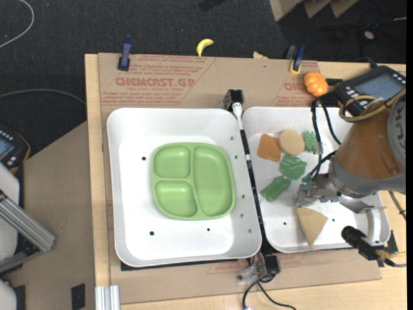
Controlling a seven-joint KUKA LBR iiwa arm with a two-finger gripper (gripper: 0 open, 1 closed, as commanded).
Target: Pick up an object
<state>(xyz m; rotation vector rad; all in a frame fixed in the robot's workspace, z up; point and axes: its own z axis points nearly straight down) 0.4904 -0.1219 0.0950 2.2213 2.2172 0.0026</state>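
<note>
A tan wedge-shaped piece is seen at the near edge of the right bin, lying flat on the bin floor. Just above it the gripper is lowered into that bin, with the grey arm and its orange band reaching in from the right. Whether anything is clasped cannot be told, as the tips are too small and dark to be made out.

Immediately left of the gripper a green leafy piece is found, and slightly farther back a second green piece lies close beside it. Farther still, an orange-brown block and a round beige disc are set touching each other, with a pale green piece just to the right of the disc, partly crossed by a black cable.

The left bin is occupied by a green divided plate with three compartments, well apart from the gripper.

Beyond the bins, on the brown board, a small orange object, a yellow banana-shaped item and two blue clamps are placed along the far edge.
</note>
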